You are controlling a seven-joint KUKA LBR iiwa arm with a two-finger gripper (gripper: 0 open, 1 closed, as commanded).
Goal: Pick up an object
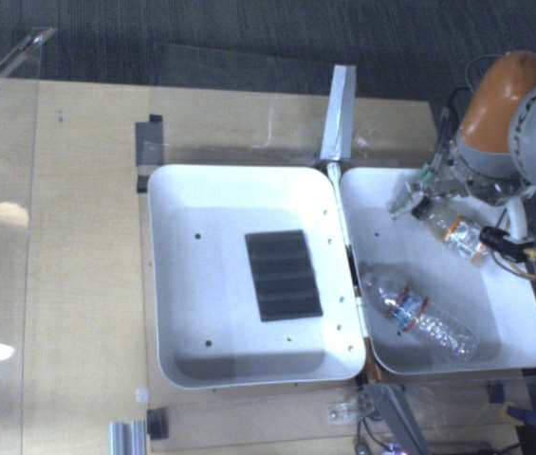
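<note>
Lying on its side in the near part of the right bin (pixel 524 344), a clear plastic bottle (pixel 419 313) with a small orange-and-blue label stretches from the bin's left wall toward its front edge. Farther back in that bin, a second small clear item with an orange band (pixel 461 236) sits just beside the end effector (pixel 417 200), which hangs low over the bin's far corner. Whether that item touches the tool is hard to say, since the metal parts and the clear plastic blur together. I cannot tell if the end effector is released or clenched. Above it rises the grey arm with its orange band (pixel 497 102), reaching in from the right. Beside this, the left bin (pixel 177 254) holds a dark ribbed rectangular block (pixel 283 275), lying flat near the middle and turned slightly askew. Both bins rest side by side on the pale wooden desk (pixel 59 254).
</note>
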